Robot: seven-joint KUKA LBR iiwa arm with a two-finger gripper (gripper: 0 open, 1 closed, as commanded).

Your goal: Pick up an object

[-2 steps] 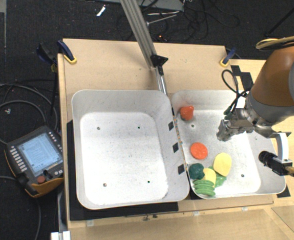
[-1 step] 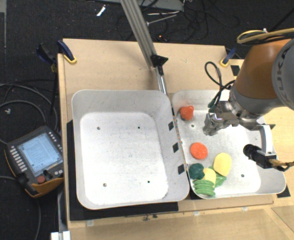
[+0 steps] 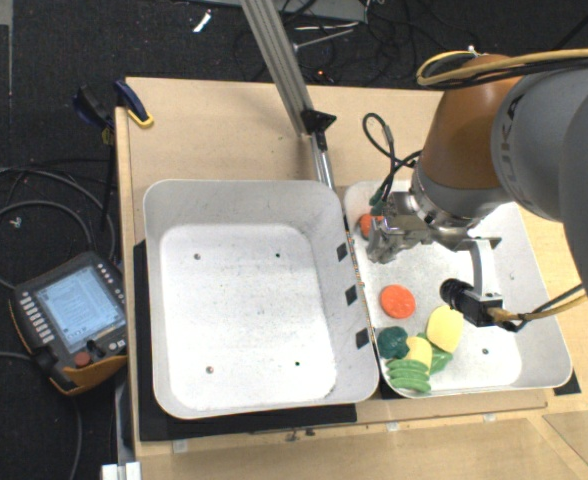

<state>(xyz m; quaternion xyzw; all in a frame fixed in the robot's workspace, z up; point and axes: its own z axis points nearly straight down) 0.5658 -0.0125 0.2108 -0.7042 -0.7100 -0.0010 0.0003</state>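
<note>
Down in the right bin [image 3: 534,268]: gripper [image 3: 382,240] low, grip unreadable. Orange disc [image 3: 397,300] flat, yellow piece [image 3: 445,329] tilted up-right, green pieces [image 3: 408,371] at near rim, half-overlapped.

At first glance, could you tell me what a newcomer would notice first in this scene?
The big grey arm with its orange band reaches in from the right, its gripper hanging low over the right bin. Below it lies a bright cluster near that bin's front edge: an orange disc, a yellow piece and green pieces. The left bin is a wide white tray.
</note>
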